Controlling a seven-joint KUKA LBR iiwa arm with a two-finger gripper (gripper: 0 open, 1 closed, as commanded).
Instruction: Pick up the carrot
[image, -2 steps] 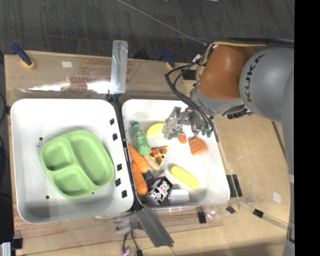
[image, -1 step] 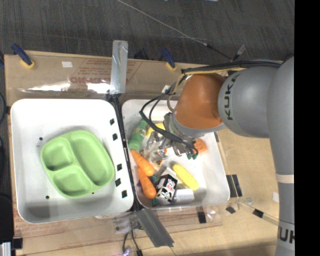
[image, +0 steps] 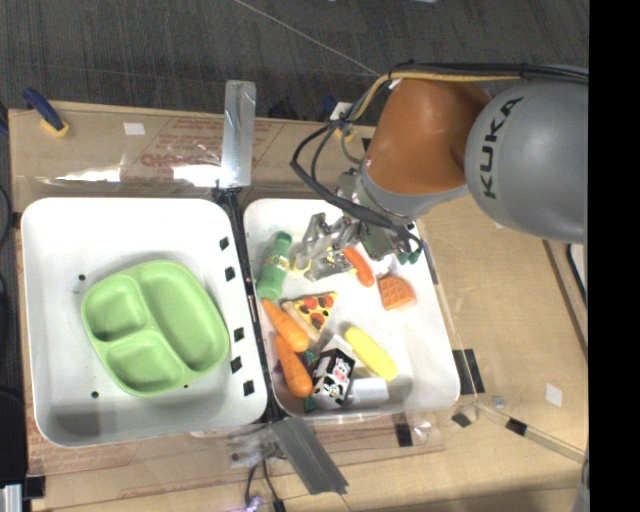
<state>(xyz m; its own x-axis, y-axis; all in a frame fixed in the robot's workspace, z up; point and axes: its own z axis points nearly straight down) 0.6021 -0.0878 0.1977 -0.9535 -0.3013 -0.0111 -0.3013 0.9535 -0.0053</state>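
Looking down, we see the carrot (image: 285, 345) lying in the right bin (image: 440, 330) near its left wall, long axis running from upper left to lower right, one end by the green bottle (image: 273, 268) and the other at the bin's front. A pizza slice (image: 313, 310) sits just beside it. The gripper (image: 328, 243) hangs above the bin's back half; we cannot tell how it stands. The arm (image: 520, 150) reads "KUKA".
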